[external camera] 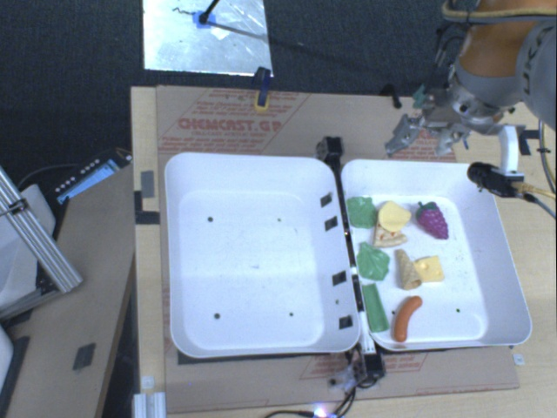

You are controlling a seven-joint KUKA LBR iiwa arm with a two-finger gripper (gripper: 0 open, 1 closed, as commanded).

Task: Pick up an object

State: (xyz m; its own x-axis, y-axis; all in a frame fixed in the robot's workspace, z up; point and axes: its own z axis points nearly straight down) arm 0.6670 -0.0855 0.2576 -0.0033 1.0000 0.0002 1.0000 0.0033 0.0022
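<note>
**Toy food gathered in the right bin, arm raised behind it**

Tan table (104, 259) and a printed cardboard sheet (287, 116) are seen under two shallow white bins of smooth plastic. Nearest the camera, in the right bin (496, 259), an orange sausage (406, 318) and a long green pod (374, 307) are laid. Just behind them, a green leaf (374, 260), a tan wedge (408, 271) and a yellow cheese block (430, 270) are placed close together. Farther back, a second green leaf (361, 211), a rounded yellow piece (392, 217) and a purple grape bunch (432, 219) are found. The left bin (248, 251) is marked by small dark dots.

Beyond the right bin's far rim, the pincer (419, 136) is held above the cardboard, well apart from the toys, which all lie nearer the camera; whether its fingers are spread or pressed together cannot be told. Red lettering on the cardboard can be read roughly as "CHEMCAST GP". Farther still, a shiny foil sheet (204, 24) is laid on dark carpet (70, 77).
</note>
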